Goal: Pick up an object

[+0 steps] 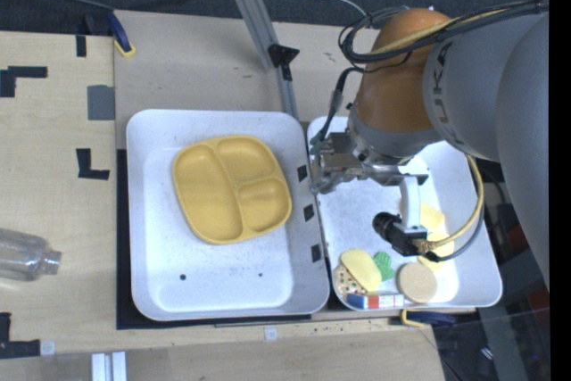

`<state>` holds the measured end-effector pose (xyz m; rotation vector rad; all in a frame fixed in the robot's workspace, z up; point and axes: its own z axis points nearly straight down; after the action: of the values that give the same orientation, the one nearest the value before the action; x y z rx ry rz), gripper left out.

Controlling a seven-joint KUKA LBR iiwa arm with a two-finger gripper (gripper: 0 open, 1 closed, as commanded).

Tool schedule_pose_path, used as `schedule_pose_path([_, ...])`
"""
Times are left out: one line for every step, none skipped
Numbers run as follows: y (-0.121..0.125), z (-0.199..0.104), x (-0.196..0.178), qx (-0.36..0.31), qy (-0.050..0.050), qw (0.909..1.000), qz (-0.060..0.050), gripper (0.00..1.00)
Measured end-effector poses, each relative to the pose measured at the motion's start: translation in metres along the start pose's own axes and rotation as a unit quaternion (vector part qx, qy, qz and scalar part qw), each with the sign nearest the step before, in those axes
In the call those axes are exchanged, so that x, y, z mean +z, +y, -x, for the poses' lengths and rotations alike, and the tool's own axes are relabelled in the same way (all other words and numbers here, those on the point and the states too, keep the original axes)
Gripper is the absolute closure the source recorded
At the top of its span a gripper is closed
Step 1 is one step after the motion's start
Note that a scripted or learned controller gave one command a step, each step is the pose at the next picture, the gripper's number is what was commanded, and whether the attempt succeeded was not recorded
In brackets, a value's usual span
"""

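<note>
Nearest the camera, at the near edge of the right bin (477, 281), lie a yellow oval piece (360, 268), a green bit (383, 262) and a tan round disc (417, 282), clustered together. The end effector (335, 167) sits farther back, at that bin's left wall, apart from the cluster; how far open it is I cannot tell, and nothing shows in its hold. A good pick probably means centring over one item before descending. The yellow divided plate (234, 188) lies in the left bin (152, 281).

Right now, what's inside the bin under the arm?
Along the right bin's near edge: a yellow piece, a green bit and a tan disc. The arm hides much of the rest.
</note>
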<state>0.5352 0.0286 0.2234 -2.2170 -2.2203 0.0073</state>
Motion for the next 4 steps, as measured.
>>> schedule_pose_path([0.06, -0.01, -0.009, -0.001, 0.0, 1.0, 0.004, 1.0])
schedule_pose_path([0.028, 0.015, 0.012, 0.002, -0.001, 1.0, 0.0, 1.0])
schedule_pose_path([0.001, 0.026, 0.037, 0.001, -0.001, 1.0, 0.0, 1.0])
schedule_pose_path([0.039, -0.038, -0.05, -0.003, 0.001, 1.0, 0.007, 1.0])
